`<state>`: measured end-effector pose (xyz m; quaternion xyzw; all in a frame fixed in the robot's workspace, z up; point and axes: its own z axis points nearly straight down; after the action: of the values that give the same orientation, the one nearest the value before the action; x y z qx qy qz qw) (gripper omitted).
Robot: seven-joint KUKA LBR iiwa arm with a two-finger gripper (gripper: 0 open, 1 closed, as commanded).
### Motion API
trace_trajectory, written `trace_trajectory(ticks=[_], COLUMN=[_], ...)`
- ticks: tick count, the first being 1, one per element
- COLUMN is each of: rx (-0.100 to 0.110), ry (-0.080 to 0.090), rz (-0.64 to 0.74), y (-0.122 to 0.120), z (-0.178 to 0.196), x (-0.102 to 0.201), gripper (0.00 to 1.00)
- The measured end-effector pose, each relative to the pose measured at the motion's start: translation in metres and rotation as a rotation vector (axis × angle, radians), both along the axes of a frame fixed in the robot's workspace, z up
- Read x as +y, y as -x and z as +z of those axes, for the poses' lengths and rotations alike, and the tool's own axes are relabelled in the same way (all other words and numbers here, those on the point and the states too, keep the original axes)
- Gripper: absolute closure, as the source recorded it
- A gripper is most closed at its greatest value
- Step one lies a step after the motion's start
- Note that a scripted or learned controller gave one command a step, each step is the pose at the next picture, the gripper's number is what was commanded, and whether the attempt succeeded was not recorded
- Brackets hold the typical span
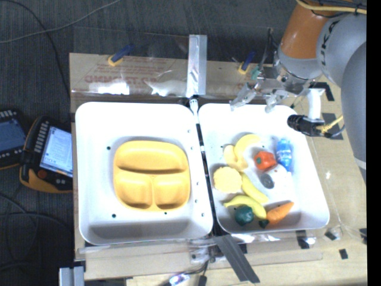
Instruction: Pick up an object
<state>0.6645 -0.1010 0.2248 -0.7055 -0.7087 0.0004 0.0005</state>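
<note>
Here the fingers [257, 100] hang spread apart above a yellow banana [253, 190] amid small toy food.

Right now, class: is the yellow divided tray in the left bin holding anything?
Empty. The yellow tray shows three bare compartments; nothing lies in them.

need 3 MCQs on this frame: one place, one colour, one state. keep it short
1. Where does the yellow divided tray lie?
A. left bin
B. right bin
C. on the floor

2. What colour is the small bottle in the right bin?
A. green
B. blue
C. black

3. Where is the gripper?
A. over the right bin's far edge, fingers spread, holding nothing
B. clamped on the carrot
C. down in the left bin

Answers: 1 A, the tray sits in the left bin. 2 B, the bottle is blue. 3 A, nothing sits between the spread fingers; the carrot lies at the near end.
</note>
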Motion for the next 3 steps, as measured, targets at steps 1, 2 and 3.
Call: trace_trajectory(ticks=[1,2,3], rx=[0.001,-0.007,0.002], ry=[0.001,0.0,0.001], rz=[0.005,-0.463,-0.34], y=[0.063,0.042,0.113], z=[-0.064,-0.136,-0.042], x=[-0.029,-0.039,0.016], gripper=[0.0,0.0,0.0])
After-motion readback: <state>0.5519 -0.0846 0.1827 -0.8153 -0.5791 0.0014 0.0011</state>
